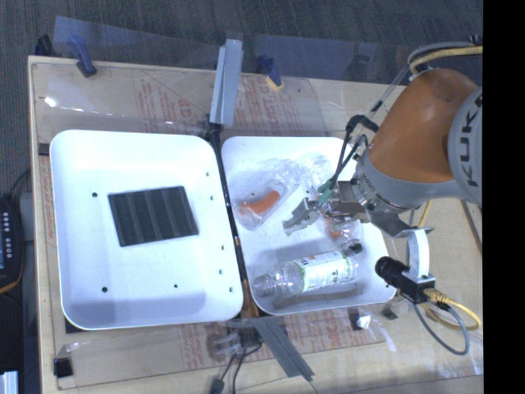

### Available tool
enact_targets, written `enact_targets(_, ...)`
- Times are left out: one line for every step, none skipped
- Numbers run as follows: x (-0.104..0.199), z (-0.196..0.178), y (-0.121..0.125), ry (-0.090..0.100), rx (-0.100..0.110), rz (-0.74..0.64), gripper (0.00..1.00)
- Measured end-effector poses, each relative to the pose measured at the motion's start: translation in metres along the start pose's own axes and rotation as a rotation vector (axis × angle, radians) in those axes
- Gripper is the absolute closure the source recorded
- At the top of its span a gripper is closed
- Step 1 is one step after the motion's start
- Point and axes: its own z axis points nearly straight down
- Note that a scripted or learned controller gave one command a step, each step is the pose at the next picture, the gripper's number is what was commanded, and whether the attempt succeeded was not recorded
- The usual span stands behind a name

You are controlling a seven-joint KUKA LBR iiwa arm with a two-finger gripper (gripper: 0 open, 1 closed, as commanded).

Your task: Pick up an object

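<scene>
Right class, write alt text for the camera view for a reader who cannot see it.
A grey and orange robot arm reaches from the right over the right bin, which holds a plastic bottle and a clear bag with something orange. The left bin holds a dark ridged pad.

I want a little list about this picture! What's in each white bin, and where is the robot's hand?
left bin: a dark ribbed mat
right bin: a clear plastic bottle lying on its side, an orange thing in a clear bag
gripper: over the right bin, above the bottle, beside the bag
holding anything: cannot tell
</scene>
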Motion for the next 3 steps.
enact_targets(0.003, 0.083, 0.107, -0.002, 0.000, 0.067, 0.00)
enact_targets(-0.008, 0.147, 0.139, -0.009, -0.034, 0.081, 0.00)
enact_targets(-0.008, 0.154, 0.142, -0.012, -0.047, 0.072, 0.00)
